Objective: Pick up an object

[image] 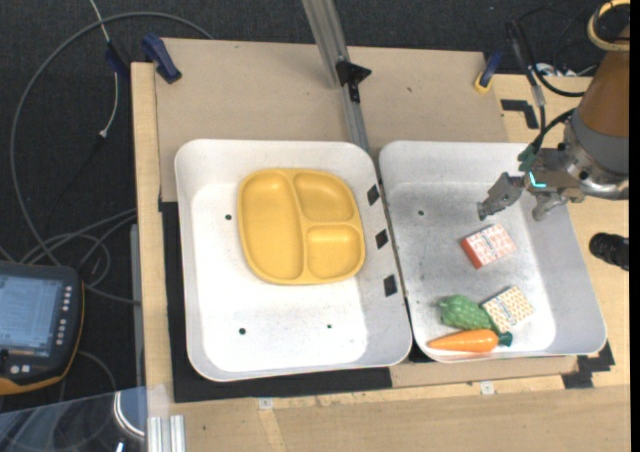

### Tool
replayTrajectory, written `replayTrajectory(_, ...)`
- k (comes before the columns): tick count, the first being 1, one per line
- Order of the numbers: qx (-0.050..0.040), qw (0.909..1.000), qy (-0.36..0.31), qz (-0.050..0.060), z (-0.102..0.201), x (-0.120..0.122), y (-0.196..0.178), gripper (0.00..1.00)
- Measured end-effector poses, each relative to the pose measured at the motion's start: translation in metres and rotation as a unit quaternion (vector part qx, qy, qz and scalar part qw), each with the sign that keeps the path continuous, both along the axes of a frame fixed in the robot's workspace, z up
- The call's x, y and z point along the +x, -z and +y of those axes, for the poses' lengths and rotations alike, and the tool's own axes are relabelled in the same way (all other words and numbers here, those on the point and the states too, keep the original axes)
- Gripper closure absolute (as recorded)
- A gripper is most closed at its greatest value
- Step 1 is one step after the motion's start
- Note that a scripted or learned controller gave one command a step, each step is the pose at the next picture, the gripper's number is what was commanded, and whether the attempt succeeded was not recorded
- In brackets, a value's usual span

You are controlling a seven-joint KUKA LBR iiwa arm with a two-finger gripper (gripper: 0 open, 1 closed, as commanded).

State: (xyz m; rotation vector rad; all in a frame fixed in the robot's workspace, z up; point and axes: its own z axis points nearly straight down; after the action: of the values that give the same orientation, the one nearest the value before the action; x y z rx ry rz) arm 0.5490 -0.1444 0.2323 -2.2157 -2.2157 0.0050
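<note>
Your gripper (522,199) is open wide and holds nothing; bring it straight down over the little red box (487,246).

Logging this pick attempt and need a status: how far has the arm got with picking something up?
Done: the gripper is over the right bin, fingers spread. In hand: nothing; it hangs just above and right of the red box, with nothing between the fingers. Left: close on an object and lift it. The patterned box, green toy and carrot lie in that bin too; the yellow tray sits in the left bin.
</note>
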Motion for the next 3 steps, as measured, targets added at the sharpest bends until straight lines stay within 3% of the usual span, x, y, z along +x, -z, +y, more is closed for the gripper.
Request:
replayTrajectory(1, -0.0006, 1.0000, 0.000, -0.003, 0.000, 0.001, -0.003, 0.00)
replayTrajectory(3, -0.0002, 1.0000, 0.000, 0.000, -0.009, 0.010, 0.101, 0.00)
